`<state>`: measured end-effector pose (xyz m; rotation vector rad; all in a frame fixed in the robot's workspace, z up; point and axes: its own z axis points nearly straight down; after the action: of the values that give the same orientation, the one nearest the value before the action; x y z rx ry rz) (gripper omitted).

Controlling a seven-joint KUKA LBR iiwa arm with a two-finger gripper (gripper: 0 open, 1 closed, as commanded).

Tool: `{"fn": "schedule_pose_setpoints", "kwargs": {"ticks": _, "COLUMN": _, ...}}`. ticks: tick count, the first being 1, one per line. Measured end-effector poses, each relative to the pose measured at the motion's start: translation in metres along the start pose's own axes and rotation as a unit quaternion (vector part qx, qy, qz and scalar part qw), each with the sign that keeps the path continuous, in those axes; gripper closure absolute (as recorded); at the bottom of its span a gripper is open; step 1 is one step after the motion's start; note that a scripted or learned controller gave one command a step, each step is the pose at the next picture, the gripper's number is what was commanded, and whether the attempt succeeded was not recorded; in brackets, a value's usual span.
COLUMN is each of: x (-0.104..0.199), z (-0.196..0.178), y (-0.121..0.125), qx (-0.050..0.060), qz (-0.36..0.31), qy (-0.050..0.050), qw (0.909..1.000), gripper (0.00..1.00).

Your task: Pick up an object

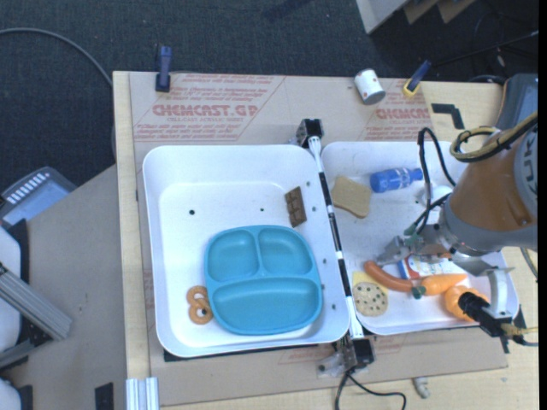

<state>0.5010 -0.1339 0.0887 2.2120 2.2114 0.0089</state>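
1 end effector (408, 253) low in right bin (389, 154), grip state unclear, arm hiding bin's right side

Single fixed camera being held high above bench (214, 109), looking down at slant. Both white bins being framed side by side: left bin (162, 229), right bin (359, 156). Dark floor being taken in beyond far edge and at left. Arm (496, 195) being seen entering from right. Moderate distance being kept.

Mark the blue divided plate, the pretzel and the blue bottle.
blue divided plate (261, 282), camera view, centre ridge.
pretzel (200, 305), camera view, middle of it.
blue bottle (395, 179), camera view, its body.
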Motion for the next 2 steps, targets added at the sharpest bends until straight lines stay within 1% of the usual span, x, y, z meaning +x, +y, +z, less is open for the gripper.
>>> {"fn": "schedule_pose_setpoints", "kwargs": {"ticks": 1, "x": 0.026, "z": 0.001, "y": 0.061, "qx": 0.001, "qz": 0.000, "qy": 0.001, "qw": 1.0000, "gripper": 0.00}}
{"fn": "schedule_pose_setpoints", "kwargs": {"ticks": 2, "x": 0.019, "z": 0.000, "y": 0.007, "qx": 0.000, "qz": 0.000, "qy": 0.000, "qw": 1.0000, "gripper": 0.00}}
